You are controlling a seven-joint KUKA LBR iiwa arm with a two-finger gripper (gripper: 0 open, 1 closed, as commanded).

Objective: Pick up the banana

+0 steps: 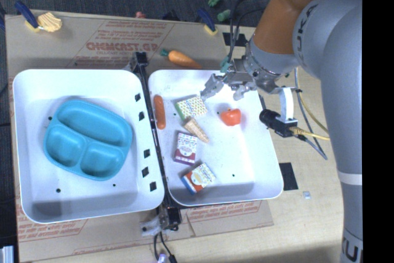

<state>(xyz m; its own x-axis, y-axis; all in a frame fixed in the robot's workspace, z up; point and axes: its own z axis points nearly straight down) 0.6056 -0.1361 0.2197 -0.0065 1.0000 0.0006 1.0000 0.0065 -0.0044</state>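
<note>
My gripper (225, 89) hangs over the far edge of the right bin (263, 185), fingers spread wide with nothing between them. The only banana-coloured thing I can find is a pale yellow lump (49, 23) at the bench's far left corner beside a blue clamp (25, 12), well apart from the gripper; I cannot tell whether it is the banana. Red print on the cardboard sheet (117, 40) reads "CHEMCAST GP". Under the gripper lie a red tomato (231, 117), a patterned box (192, 106), a cone (197, 129) and a sausage (159, 111). A carrot (181, 58) lies outside the bin. The left bin (28, 151) holds a blue tray (88, 138).
</note>
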